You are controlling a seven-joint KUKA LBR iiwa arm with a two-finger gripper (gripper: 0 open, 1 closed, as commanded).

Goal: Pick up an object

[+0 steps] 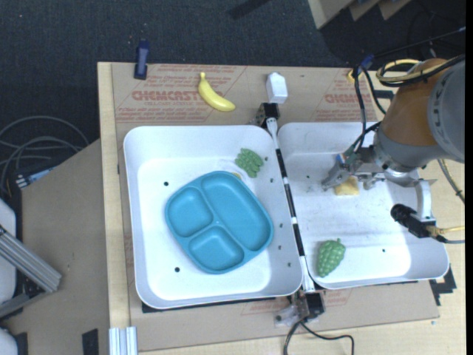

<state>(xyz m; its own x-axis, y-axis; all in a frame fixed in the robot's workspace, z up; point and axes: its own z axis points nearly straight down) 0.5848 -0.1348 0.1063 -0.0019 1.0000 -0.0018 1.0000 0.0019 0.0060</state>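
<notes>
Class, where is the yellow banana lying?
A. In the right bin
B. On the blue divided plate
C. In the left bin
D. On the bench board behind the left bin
D: the banana rests on the bench board, beyond the left bin.

blue divided plate [216,220]; white bins [140,198], yellow banana [213,95]; green grape bunches [330,257]

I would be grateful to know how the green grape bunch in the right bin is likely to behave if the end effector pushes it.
The green grape bunch looks knobbly and rounded, so it would probably wobble or roll a little rather than slide. It lies near the right bin's front wall, which could stop it. It looks like a light toy, though that is uncertain.
</notes>
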